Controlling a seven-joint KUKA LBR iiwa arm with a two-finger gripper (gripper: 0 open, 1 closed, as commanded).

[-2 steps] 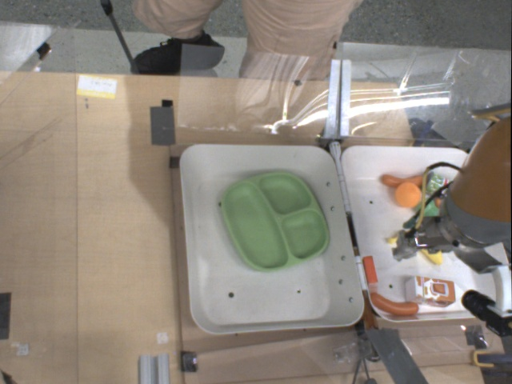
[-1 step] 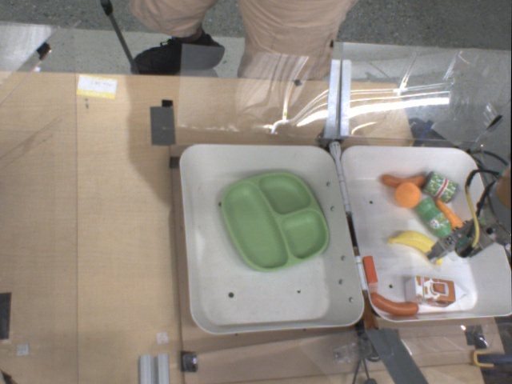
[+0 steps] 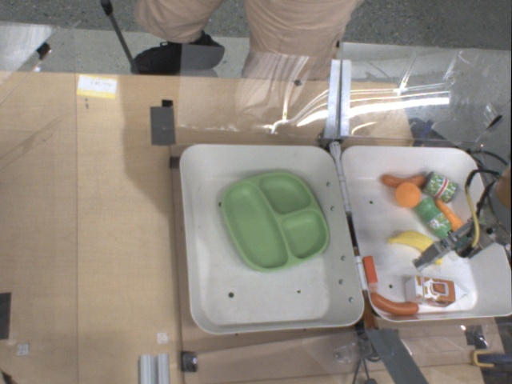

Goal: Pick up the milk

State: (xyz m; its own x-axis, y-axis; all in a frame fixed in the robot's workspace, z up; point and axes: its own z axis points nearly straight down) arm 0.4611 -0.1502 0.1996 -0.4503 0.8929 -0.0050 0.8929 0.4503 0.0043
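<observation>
The milk (image 3: 434, 290) is a small white carton with an orange-brown panel. It lies on its side near the front edge of the right bin (image 3: 364, 214). My gripper (image 3: 428, 256) reaches in from the right and hangs low, just behind the carton and over the near end of a yellow banana (image 3: 406, 240). Nothing shows in its grasp, and the carton rests on the bin floor, apart from it.
The right bin also holds a red sausage (image 3: 392, 303) left of the milk, an orange (image 3: 409, 194), a green can (image 3: 440, 186), a green bottle (image 3: 432, 214) and a carrot (image 3: 450, 213). A green divided plate (image 3: 274, 220) lies in the left bin (image 3: 200, 294). A person stands behind the bench.
</observation>
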